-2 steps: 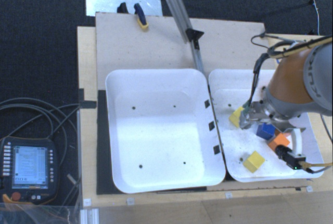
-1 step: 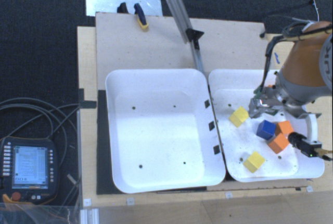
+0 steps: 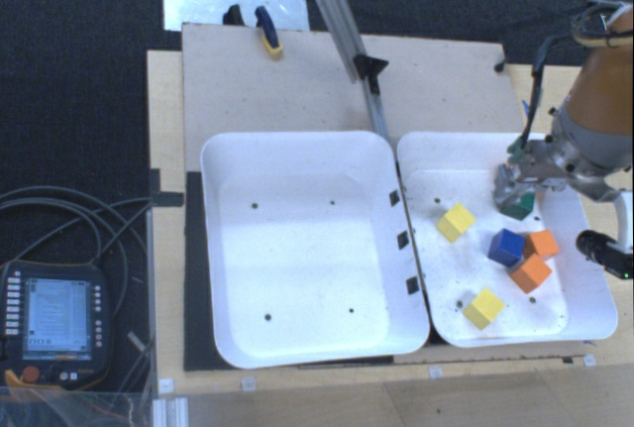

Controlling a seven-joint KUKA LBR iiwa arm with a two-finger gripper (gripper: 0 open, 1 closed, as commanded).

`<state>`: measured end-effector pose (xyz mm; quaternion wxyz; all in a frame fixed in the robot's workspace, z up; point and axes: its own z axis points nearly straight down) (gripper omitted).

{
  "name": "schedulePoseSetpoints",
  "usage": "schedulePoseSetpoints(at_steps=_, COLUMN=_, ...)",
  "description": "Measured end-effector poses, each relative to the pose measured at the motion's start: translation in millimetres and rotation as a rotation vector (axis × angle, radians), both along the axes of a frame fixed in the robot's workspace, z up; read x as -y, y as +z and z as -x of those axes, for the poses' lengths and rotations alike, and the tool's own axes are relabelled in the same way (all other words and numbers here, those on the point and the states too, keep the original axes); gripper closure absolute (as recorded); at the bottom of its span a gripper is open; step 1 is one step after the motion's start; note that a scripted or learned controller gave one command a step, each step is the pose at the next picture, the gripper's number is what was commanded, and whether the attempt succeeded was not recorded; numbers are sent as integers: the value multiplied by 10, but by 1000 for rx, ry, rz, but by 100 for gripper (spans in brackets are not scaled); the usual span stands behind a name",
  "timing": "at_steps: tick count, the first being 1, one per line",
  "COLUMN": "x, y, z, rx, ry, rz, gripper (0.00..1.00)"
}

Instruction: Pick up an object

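Five blocks (image 3: 508, 247) near end effector (image 3: 515, 195)

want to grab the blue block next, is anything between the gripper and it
Nothing visible blocks it. The gripper sits over a green block, and the blue block lies just below, touching only an orange block.
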<state>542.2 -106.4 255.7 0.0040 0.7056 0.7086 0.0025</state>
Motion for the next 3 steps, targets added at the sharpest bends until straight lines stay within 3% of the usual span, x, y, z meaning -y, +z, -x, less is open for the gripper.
schedulePoseSetpoints(at_steps=1, x=3, y=63, z=-10, rx=-6, ry=0, rz=-1, gripper=100)
schedulePoseSetpoints(at_steps=3, x=-1145, y=7, z=-594, rx=-6, ry=8, rz=-4, gripper=100)
